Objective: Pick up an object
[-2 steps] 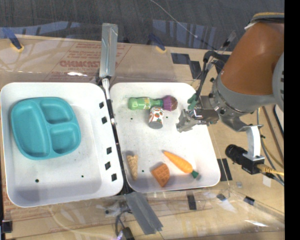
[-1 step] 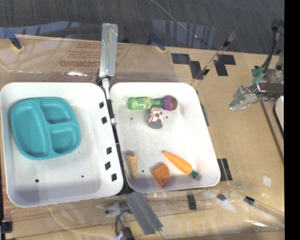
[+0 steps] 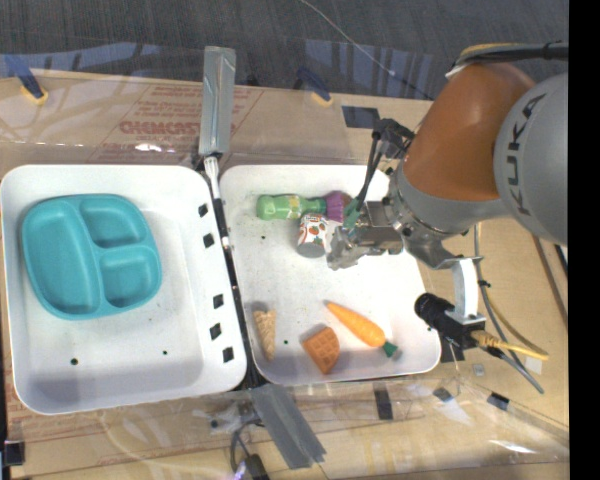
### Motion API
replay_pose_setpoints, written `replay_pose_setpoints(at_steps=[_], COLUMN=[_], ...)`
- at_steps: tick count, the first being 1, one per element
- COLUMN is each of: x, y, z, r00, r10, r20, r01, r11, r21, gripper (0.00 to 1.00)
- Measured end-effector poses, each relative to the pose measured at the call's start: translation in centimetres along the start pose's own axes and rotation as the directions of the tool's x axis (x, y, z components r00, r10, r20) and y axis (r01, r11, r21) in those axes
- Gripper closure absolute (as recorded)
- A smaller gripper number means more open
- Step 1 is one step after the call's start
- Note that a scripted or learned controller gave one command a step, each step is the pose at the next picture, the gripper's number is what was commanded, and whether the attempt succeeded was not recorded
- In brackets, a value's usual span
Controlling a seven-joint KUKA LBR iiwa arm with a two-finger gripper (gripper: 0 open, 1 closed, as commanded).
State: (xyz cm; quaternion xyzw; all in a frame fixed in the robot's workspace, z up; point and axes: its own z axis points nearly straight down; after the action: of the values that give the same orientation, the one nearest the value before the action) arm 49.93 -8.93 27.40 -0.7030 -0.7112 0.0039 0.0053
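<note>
Carrot [image 3: 357,324]; arm [image 3: 500,148] reads "KUKA".

A: Bins [image 3: 180,363]: white plastic, matt with a faint speckle. Teal tray [image 3: 88,253]: smooth plastic, slight sheen.

B: Tabletop [image 3: 100,118] looks like brown cardboard under clear glossy film. Carrot [image 3: 354,325] and waffle [image 3: 322,349]: matt plastic toys. Arm shell [image 3: 480,138]: glossy orange over smooth grey.

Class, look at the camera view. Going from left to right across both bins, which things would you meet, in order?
Teal divided tray in the left bin → ice-cream cone → green bottle → orange waffle piece → carrot. The small can and the gripper overlap near the bottle's right end, so they are left out.
</note>
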Motion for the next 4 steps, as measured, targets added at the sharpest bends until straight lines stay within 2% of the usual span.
replay_pose_setpoints(at_steps=[1, 2, 3, 4], x=[-3.5, -4.8, -10.1, -3.2], y=[3.0, -1.7, -2.6, -2.0], z=[-17.2, -5.9, -17.3, -3.0], r00=[1.000, 1.000, 1.000, 1.000], r10=[0.004, 0.006, 0.009, 0.001], r20=[0.003, 0.001, 0.006, 0.000], r01=[-0.004, -0.006, -0.009, -0.001], r11=[1.000, 1.000, 1.000, 1.000], r21=[-0.017, -0.005, -0.023, -0.002], gripper=[1.00, 1.00, 1.00, 1.00])
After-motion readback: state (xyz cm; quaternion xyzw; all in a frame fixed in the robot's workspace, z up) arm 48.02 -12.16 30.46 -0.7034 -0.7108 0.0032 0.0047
